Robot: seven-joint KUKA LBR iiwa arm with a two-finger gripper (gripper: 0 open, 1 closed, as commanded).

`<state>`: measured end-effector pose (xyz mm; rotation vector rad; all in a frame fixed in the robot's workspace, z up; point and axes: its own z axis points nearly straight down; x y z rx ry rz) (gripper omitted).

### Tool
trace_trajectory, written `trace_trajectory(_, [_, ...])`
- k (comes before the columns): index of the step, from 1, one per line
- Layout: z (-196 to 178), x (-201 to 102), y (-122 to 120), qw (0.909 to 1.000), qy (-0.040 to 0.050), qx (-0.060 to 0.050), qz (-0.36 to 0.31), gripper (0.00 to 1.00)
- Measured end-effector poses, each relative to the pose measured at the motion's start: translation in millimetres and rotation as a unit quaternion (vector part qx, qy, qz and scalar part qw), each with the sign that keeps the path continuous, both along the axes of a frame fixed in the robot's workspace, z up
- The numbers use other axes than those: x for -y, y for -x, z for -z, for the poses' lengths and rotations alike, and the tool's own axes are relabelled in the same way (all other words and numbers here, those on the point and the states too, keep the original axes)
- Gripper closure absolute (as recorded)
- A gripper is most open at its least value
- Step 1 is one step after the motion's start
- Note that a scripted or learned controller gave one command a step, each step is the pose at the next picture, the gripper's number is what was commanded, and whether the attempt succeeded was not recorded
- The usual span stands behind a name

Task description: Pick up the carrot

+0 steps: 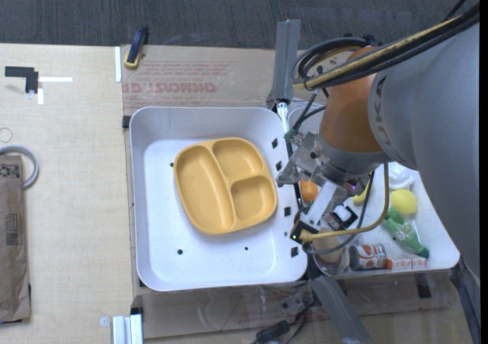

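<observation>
A small orange patch that looks like the carrot [309,191] shows at the left edge of the right bin [438,247], mostly hidden under the arm. My gripper [316,186] hangs low right over it, below the orange wrist band [347,117]. The gripper's own body and cables cover its tips, and whether it touches the orange piece I cannot tell.
The left bin [152,243] holds a yellow divided plate [225,182]. In the right bin lie a yellow lemon [402,202], a green item [406,236] and a red-and-white package [375,257]. The wall between the two bins runs just left of the gripper.
</observation>
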<state>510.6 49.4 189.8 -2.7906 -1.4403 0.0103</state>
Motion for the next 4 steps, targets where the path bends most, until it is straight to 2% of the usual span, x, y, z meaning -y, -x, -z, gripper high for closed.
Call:
trace_trajectory(1, [-80, 37, -48, 0.9998, 0.0001, 0.001, -0.022, 0.0])
trace_trajectory(2, [-80, 37, -48, 0.9998, 0.0001, 0.001, -0.022, 0.0])
trace_trajectory(3, [0, 1, -6, 0.9999, -0.0001, 0.0, -0.015, 0.0])
trace_trajectory(4, [-50, 39, -60, 1.0, 0.0001, 0.002, 0.008, 0.0])
